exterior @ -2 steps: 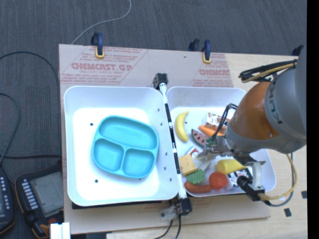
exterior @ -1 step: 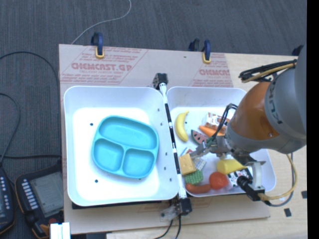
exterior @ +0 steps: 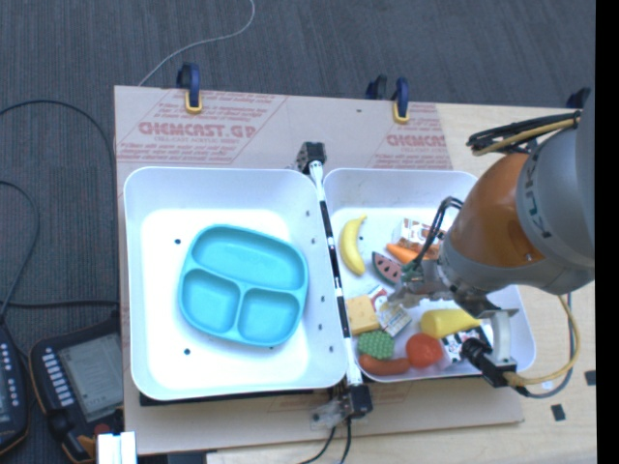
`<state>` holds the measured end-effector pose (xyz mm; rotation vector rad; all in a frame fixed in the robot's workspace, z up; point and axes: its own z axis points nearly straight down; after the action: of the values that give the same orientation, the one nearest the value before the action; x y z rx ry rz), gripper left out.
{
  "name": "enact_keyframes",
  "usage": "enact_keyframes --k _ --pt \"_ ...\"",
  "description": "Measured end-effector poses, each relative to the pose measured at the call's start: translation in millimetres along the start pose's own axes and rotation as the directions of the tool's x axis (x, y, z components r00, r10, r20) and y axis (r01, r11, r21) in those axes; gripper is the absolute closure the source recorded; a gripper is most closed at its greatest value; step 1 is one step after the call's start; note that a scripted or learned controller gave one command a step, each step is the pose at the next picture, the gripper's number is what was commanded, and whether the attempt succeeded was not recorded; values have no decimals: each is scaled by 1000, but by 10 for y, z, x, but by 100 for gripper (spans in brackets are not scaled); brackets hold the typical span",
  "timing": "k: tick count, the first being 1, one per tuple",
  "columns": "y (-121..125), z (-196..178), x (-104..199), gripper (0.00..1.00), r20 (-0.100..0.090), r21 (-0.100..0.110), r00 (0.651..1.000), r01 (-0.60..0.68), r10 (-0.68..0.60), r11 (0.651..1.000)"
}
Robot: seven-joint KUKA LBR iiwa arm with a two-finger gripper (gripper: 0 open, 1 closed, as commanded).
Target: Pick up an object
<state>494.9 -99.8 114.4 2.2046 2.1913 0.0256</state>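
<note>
The right bin [exterior: 484,187] holds several toy foods: a yellow banana [exterior: 353,243], a watermelon slice [exterior: 390,265], an orange piece [exterior: 406,251], a tan cheese square [exterior: 362,313], a green knobbly piece [exterior: 375,344], a red sausage [exterior: 384,364], a red tomato [exterior: 423,351] and a yellow piece [exterior: 447,321]. My gripper [exterior: 398,301] is low in the middle of this bin, between the watermelon slice and the cheese square, close to both. The arm's orange band and grey body hide the bin's right part.
The left bin [exterior: 145,259] holds a blue three-compartment plate [exterior: 242,283]. A ridge with a black clip [exterior: 311,153] divides the two bins. A small white printed packet [exterior: 416,230] lies at the back of the right bin. Cables run along the bench's front edge.
</note>
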Motion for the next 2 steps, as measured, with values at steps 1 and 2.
enact_keyframes --k 1,2 --pt "-1 1 0 0 0 0 1000 0 0 1000" --pt "8 -95 -1 100 0 0 1000 0 0 1000"
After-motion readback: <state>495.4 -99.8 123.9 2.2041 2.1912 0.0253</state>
